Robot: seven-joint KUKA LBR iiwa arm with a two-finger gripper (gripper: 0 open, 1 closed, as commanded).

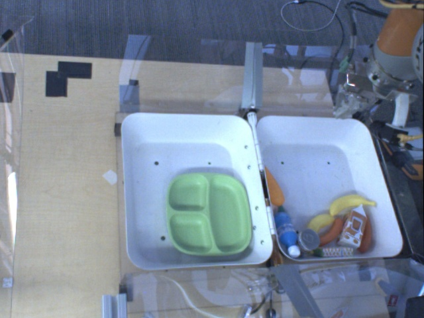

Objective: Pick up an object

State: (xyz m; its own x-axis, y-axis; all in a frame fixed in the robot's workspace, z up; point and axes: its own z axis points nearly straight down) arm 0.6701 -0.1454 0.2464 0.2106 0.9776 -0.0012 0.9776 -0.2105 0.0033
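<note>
camera view, looking down at a slant on both bins.

item: gripper point(358, 98), hanging at the top right above the right bin's point(311, 144) far corner, well apart from the objects. whether its pincer is spread or closed i cannot tell; nothing is showing in its hold.

item: green divided plate point(209, 212), lying flat in the left bin point(152, 144). likely light, stiff, slick plastic; only the rim is offering a hold.

item: cluster sitting in the right bin's near corner: blue bottle point(287, 228) lying along the dividing wall, orange carrot-like piece point(274, 189) just beyond it, banana point(351, 204), small carton point(353, 226), all touching or nearly so.

handling judgement: these are looking like light toy foods, rigid and smooth. the banana, lying uppermost at the cluster's edge, is seeming the easiest candidate, taken across its narrow middle; the bottle is hugging the wall, leaving little finger room.
</note>
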